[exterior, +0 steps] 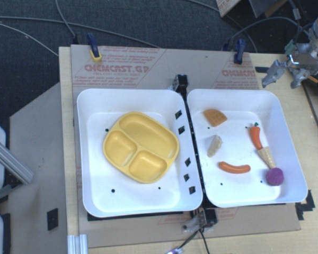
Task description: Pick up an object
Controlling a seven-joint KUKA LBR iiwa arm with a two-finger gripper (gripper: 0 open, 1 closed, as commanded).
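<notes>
Dark carpet surrounds the bench, where the gripper (286, 70) waits at the upper right, fingers spread and carrying nothing, outside the right bin (286, 110) whose toy foods, like the sausage (234, 167) at lower centre, lie scattered apart, probably for easy grasping.

Orange sausage (234, 168) lies flat in right bin (291, 142), near front.
</notes>
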